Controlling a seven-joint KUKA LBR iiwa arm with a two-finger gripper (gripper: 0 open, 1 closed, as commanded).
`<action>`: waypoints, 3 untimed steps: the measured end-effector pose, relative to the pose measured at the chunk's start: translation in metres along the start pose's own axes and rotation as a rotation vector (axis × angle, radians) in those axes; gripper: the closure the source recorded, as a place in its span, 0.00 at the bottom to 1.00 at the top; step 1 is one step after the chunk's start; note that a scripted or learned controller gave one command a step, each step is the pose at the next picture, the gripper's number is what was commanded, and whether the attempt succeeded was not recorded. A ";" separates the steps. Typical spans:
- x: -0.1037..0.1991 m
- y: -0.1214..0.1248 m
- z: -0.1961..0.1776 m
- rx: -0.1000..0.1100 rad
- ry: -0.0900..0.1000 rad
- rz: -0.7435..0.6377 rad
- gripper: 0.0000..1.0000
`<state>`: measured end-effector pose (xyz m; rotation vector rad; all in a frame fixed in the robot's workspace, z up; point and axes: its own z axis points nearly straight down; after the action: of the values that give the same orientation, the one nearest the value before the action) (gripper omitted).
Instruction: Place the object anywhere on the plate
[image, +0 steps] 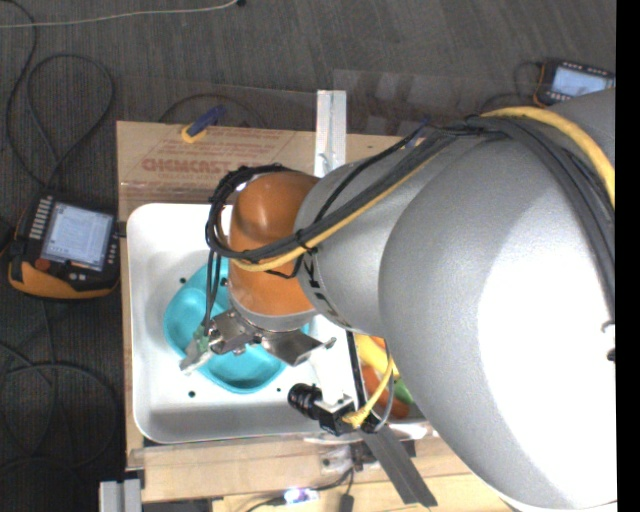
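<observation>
- We see the arm (470, 290) reaching in from the right, its grey bulk covering most of the right bin (400, 425) and the inner side of the left bin (150, 300).
- The orange band (265, 245) sits directly above a turquoise plate (235, 365), which lies in the left bin, toward its near side.
- The gripper (215, 340) hangs below the band, over the plate's middle; only the metal bracket and cabling around it read clearly.
- We cannot tell how the gripper is set, nor whether anything is carried: the wrist hides that spot.
- The task's object: we cannot identify it with confidence. Orange and green items (385, 385) peek out from under the arm in the right bin, beside the divider; one of these may be it, or it may be hidden under the wrist.
- Our judgement: the step in hand is at the plate, either lowering to release or just over the drop point.
- Next move, if an object is carried: descend a little, release over the plate's centre, then lift straight up.
- A yellow teach pendant (65, 245) rests on the floor, left of the bench.
</observation>
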<state>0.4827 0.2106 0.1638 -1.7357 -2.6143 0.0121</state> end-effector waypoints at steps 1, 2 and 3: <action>0.000 -0.001 0.028 0.002 0.002 0.131 0.00; -0.092 -0.025 -0.021 -0.001 -0.001 0.098 0.00; -0.090 -0.025 -0.026 0.006 0.001 0.096 1.00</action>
<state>0.4948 0.1176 0.1906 -1.8563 -2.5252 0.0183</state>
